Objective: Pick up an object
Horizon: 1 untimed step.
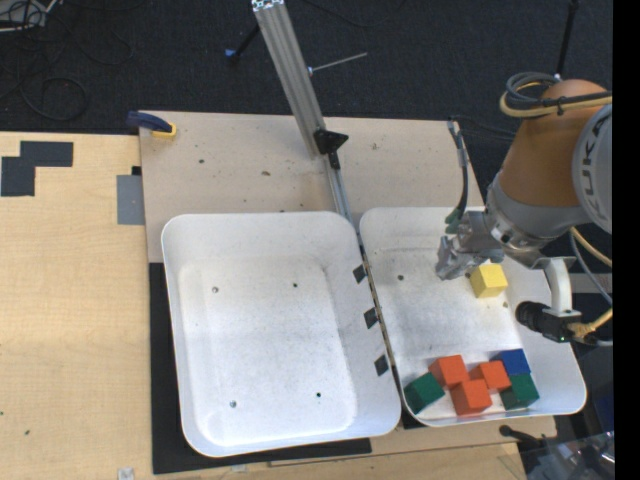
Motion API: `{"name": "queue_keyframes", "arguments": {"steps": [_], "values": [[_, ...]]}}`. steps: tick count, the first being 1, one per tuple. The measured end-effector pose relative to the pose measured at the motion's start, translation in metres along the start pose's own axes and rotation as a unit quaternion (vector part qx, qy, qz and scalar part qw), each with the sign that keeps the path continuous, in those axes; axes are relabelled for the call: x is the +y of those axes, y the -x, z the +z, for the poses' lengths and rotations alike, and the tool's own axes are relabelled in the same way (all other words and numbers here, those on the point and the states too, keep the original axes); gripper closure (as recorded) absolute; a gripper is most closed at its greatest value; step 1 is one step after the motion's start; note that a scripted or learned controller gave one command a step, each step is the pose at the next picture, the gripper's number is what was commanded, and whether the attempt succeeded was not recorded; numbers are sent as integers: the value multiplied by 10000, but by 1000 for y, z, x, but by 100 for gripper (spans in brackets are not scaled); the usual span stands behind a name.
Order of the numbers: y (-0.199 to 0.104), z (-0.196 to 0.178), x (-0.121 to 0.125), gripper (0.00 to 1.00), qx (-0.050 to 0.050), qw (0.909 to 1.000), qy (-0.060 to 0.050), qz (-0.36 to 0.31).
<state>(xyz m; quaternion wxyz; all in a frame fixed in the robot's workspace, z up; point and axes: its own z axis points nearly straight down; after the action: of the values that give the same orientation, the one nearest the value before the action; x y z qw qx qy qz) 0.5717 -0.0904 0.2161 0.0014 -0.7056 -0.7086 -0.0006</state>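
Over the right-hand bin [560,393] the gripper [458,258] is held low, near that bin's upper middle, with the grey and orange arm [550,168] reaching in from the right. Whether anything is clasped cannot be told, as the metal parts at the wrist are too small and blurred to be read. A yellow block [489,279] is seen just beside the gripper, on its right and slightly lower, apparently resting on the bin floor rather than being lifted. Along the bin's near edge a cluster is gathered: three orange blocks [470,383], a blue block [514,362] and two green blocks [424,391], packed close and partly touching. The left-hand bin [180,268] lies alongside, well apart from the gripper. The step in hand is judged to be the approach to a pick, the yellow block being the likeliest target since it stands alone. For the next move, the gripper would need to be shifted sideways over that block, lowered around it and closed squarely; a glancing descent could merely push it away.
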Motion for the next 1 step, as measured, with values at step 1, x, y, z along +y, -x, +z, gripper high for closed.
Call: {"name": "queue_keyframes", "arguments": {"steps": [1], "values": [[-50, -12, 4, 100, -2, 10000, 1, -2]]}}
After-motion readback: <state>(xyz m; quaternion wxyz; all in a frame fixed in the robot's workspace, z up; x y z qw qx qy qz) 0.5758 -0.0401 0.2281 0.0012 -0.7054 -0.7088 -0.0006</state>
